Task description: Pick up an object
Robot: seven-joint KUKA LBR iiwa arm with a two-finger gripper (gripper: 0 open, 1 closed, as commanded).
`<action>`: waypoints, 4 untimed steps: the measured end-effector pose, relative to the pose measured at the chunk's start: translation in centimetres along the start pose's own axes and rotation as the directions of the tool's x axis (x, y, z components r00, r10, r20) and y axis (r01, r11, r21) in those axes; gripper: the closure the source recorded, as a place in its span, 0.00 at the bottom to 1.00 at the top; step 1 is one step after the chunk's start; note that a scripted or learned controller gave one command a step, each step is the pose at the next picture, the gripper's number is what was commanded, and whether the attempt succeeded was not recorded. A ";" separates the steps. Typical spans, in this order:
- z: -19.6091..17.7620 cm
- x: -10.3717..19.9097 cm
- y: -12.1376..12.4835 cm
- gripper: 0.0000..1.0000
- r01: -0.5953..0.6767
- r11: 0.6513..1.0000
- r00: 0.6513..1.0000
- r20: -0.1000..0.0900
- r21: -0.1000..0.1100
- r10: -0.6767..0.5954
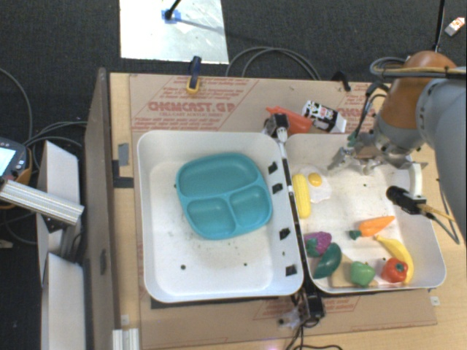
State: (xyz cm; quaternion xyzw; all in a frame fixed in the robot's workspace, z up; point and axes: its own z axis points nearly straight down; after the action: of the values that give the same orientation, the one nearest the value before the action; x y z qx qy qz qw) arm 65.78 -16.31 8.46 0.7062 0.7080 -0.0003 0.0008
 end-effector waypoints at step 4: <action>-0.1 4.9 0.4 0.00 0.002 1.000 1.000 -0.001 -0.002 -0.002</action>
State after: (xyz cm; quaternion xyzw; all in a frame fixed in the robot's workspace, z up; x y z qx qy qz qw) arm 66.12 -11.37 8.51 0.7056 0.7086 0.0009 0.0010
